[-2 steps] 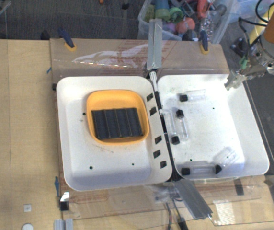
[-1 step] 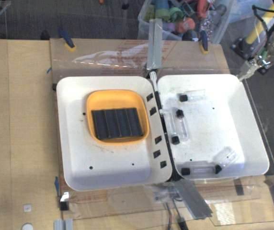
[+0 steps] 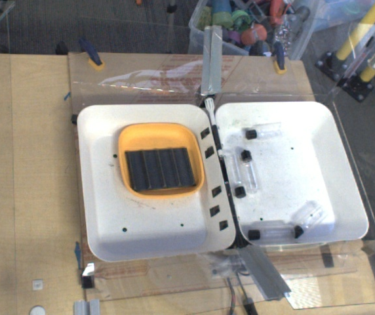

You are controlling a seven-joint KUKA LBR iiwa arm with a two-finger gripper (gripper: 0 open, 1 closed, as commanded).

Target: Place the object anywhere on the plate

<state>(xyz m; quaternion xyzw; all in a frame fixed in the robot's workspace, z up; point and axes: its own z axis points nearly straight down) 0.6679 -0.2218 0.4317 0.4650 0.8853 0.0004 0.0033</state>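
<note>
An orange plate (image 3: 130, 138) with rounded corners sits in the left bin (image 3: 102, 195). A black ribbed rectangular object (image 3: 160, 168) lies flat on the plate, covering most of its middle. In the right bin (image 3: 345, 195) lie several clear plastic tubes with black caps: one near the top (image 3: 261, 132), one by the divider (image 3: 246, 170), and two near the front (image 3: 286, 227).
A divider with black clips (image 3: 214, 176) runs between the two bins. A clear box of colourful toys (image 3: 253, 12) stands behind the bins. Wooden bench surface (image 3: 23, 176) stretches to the left.
</note>
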